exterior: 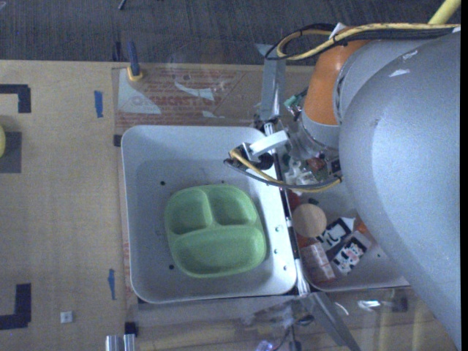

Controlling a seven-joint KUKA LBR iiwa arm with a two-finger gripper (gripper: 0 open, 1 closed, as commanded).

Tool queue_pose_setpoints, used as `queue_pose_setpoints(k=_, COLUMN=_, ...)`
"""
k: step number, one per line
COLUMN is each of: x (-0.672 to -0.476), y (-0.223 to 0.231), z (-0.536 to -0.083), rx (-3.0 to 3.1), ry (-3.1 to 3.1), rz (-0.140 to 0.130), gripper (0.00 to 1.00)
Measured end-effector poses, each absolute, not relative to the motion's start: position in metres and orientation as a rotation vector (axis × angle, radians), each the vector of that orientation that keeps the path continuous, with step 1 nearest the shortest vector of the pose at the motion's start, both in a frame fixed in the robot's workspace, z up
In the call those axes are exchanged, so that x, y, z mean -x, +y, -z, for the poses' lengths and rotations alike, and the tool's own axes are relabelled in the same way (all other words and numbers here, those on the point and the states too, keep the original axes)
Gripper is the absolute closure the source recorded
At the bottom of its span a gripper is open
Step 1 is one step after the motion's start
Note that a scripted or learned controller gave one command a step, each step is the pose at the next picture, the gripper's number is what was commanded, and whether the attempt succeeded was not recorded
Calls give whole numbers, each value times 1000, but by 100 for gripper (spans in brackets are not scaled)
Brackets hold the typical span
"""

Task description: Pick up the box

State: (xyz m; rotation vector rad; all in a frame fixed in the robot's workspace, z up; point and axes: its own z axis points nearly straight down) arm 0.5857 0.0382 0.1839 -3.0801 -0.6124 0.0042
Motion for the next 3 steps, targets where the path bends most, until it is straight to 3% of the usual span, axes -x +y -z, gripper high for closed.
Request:
queue_pose_setpoints(k=1, x=-652, y=-15, z=-224, rx=3099, ry=-508, rz=-2, gripper=100)
queue_pose_setpoints(k=2, x=-631, y=-35, z=-234, rx=3123, ry=-314, rz=-5, gripper=100)
queue_pose_setpoints(k=3, x=-589, y=-98, z=-129, rx=3035, ry=-795, rz=-9, gripper=100)
